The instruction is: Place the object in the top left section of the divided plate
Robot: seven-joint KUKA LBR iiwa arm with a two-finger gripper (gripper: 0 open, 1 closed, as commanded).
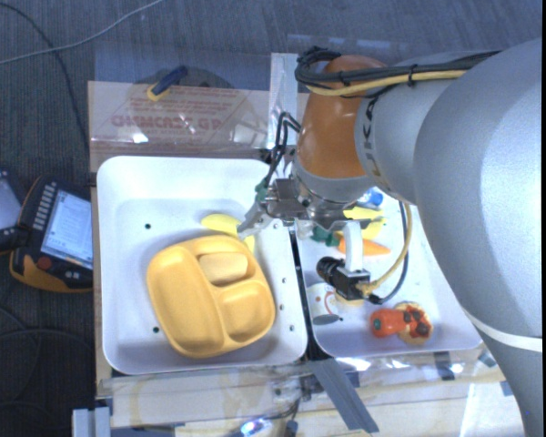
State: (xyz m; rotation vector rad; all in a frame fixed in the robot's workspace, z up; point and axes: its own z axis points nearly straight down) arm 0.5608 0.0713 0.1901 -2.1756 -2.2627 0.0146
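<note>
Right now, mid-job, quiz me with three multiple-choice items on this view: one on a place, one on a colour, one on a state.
1. Which bin holds the divided plate?
A. the left bin
B. the right bin
C. neither, it is on the floor

2. What colour is the divided plate?
A. blue
B. yellow
C. black

3. How does the divided plate lie?
A. upside down
B. standing on its edge
C. flat, sections facing up

Answers:
1 A: the plate rests on the floor of the left bin, across the rim from the right bin.
2 B: the whole plate is yellow.
3 C: all its sections open upward.
</note>
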